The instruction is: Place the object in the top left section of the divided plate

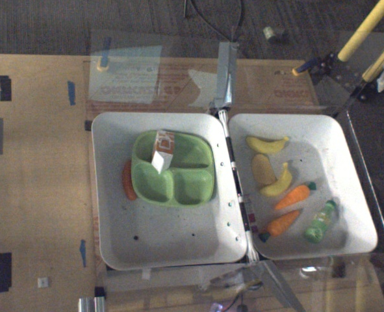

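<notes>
Carton: small orange-and-white box, tilted, in the far-left section of the green divided plate, left bin.
Gripper: cannot tell its state.
Hard to make out: carton print — blurred.
Beside plate: orange carrot, touching its left rim.

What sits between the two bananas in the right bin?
In the camera view, a tan potato-like piece lies between the upper banana and lower banana.
</notes>
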Controlling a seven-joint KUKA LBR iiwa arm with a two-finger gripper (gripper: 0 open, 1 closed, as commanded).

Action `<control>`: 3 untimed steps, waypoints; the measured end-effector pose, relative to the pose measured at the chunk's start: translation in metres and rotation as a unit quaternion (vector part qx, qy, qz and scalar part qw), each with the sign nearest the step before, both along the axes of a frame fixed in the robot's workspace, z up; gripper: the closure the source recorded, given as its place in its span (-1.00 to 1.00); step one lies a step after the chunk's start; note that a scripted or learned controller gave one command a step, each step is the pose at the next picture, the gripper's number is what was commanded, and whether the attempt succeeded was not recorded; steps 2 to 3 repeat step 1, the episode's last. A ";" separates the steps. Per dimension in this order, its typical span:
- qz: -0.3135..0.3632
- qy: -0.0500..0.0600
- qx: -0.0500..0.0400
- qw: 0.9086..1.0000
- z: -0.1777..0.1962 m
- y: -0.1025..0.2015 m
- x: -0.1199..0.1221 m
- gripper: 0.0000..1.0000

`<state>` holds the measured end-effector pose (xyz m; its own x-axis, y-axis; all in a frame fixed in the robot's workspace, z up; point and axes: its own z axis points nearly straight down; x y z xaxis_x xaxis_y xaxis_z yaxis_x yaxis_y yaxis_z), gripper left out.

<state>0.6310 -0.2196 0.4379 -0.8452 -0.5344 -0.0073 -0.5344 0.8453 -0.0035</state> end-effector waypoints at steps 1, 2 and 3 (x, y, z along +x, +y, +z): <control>0.140 0.001 -0.001 0.990 0.000 -0.001 -0.016 1.00; 0.140 0.001 -0.001 0.990 0.000 -0.001 -0.016 1.00; 0.140 0.001 -0.001 0.990 0.000 -0.001 -0.016 1.00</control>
